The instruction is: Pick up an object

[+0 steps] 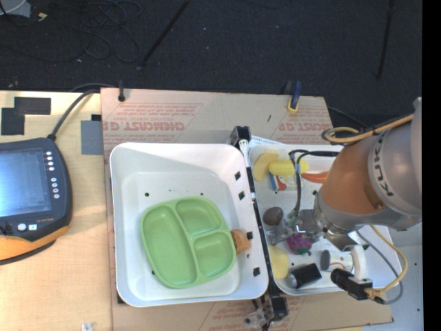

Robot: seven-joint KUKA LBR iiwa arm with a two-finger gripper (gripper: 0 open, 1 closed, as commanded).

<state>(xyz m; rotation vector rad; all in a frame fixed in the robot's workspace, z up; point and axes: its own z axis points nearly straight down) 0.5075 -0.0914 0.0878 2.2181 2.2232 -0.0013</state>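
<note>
Over right bin [386,281]: arm [375,178] reaching down among small things.
Hanging with gripper [301,234] just above purple toy [299,241], beside brown ball [273,216]; cannot tell whether fingers are open or closed. Lying in left bin [131,178]: green plate [186,241], touching orange piece [242,241].

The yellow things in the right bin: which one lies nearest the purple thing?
The lower yellow thing, just down-left of the purple thing. The other yellow things lie at the bin's far end.
</note>
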